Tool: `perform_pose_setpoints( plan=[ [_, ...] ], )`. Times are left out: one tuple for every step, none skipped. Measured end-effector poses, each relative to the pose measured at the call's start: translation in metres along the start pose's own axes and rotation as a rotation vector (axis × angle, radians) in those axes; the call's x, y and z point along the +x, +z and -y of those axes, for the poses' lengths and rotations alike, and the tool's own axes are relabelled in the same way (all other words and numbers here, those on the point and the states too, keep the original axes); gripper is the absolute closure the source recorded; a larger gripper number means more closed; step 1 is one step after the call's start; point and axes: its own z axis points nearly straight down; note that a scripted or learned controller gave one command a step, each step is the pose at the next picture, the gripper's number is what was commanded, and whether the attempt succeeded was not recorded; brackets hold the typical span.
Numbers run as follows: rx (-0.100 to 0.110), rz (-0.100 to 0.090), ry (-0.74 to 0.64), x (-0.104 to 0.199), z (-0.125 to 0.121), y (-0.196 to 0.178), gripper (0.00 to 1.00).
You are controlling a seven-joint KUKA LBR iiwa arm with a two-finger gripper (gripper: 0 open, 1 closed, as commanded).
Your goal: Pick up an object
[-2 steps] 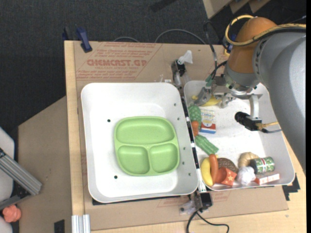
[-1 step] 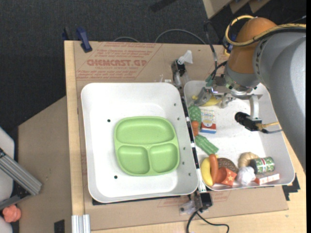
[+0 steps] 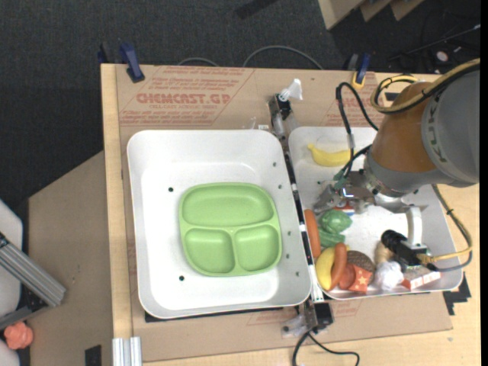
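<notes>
While the brown surface [image 3: 191, 90] is sitting over dark carpet, I'm watching the arm [image 3: 427, 139] reaching in from the right, its end effector [image 3: 341, 194] hanging low over the right bin [image 3: 450, 227], just above a green toy [image 3: 334, 221]. I'm counting two bins and one green tray [image 3: 229, 227] lying in the left bin [image 3: 152, 174].

- You can read "CHEMCAST GP" in large red letters on the brown protective sheet [image 3: 191, 97] that covers the surface, just behind the left white bin [image 3: 145, 204].
- Under that brand name you will see a few lines of smaller red print, too small to make out.
- You will find fainter red print repeated near the sheet's far edge and beside the right bin [image 3: 305, 139], also unreadable.
</notes>
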Motion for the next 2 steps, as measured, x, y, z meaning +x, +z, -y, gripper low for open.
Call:
perform_pose_setpoints(
  plan=[
    [-0.010,0.001,-0.002,0.001,-0.005,-0.011,1.00],
    [-0.019,-0.001,-0.013,0.093,-0.028,-0.107,1.00]
  ],
)
